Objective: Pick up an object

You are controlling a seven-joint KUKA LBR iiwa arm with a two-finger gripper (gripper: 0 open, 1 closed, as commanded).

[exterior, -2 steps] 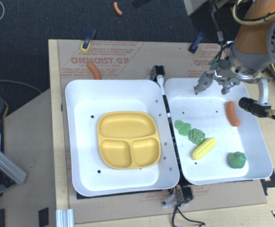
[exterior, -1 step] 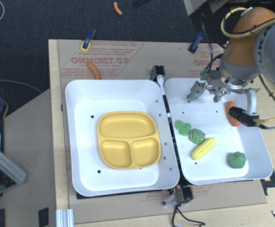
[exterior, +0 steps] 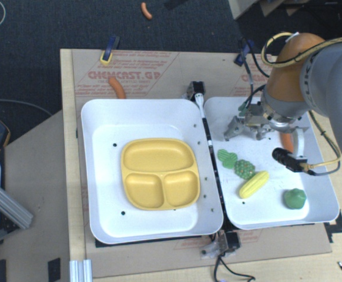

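With the gripper hovering, its grip state impossible to tell, the nearest target, a green toy, lies just below-left, so descending squarely over it would likely work best.

The arm is grey with an orange band; yellow and black cables loop beside its metal wrist.

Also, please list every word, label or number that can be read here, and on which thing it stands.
"CHEMCAST GP": red print on the brown board under the bins, upper left; the last letters are uncertain.
Red print on the board's upper right: too blurred to read.
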